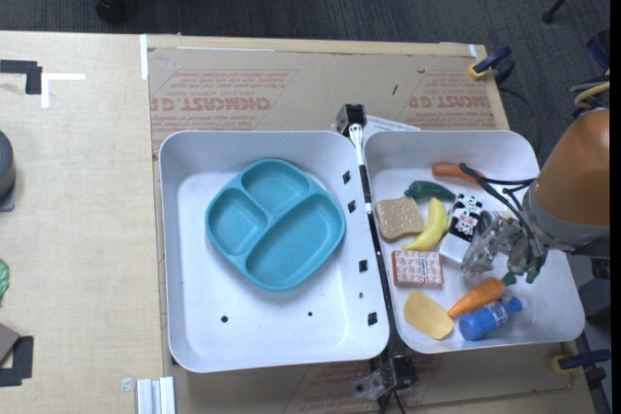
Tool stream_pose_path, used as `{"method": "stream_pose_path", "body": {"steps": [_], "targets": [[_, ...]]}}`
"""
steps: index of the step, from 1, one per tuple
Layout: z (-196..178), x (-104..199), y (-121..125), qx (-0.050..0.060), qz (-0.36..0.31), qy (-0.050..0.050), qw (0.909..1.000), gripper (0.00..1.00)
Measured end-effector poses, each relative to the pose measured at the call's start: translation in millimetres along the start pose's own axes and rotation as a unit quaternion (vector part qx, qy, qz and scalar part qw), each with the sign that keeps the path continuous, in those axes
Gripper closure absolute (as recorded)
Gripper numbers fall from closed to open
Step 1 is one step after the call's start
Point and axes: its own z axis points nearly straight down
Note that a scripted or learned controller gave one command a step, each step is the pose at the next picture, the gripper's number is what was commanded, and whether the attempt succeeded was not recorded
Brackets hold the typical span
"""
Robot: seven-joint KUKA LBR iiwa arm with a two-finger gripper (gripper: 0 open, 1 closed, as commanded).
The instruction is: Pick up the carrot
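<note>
Hanging low over the right bin (553, 305), the claw (500, 252) is sitting just above the carrot (477, 296). Its metal fingers are pointing down, but they are a blur of shiny bits, so I cannot tell how they are set. Nothing is showing between them.

The carrot is lying on the bin floor near the front, slanting up to the right. A blue bottle (488, 320) is lying right beside it, toward the front. A round yellow chip (428, 314) is resting to the left of the carrot. Behind those, a yellow banana (432, 226), a slice of bread (395, 217) and a small red and white packet (417, 269) are sitting close together. A little black and white toy (468, 214) is lying near the claw.

A blue plate (276, 224) with three parts is sitting in the left bin (184, 305).
</note>
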Motion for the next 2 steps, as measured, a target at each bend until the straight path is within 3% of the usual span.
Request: {"method": "stream_pose_path", "body": {"steps": [1, 2], "targets": [[0.0, 0.0, -0.1, 0.0, 0.0, 0.0, 1.0, 0.0], [-9.6, -2.8, 0.7, -0.002, 0.003, -0.003, 1.0, 1.0]]}}
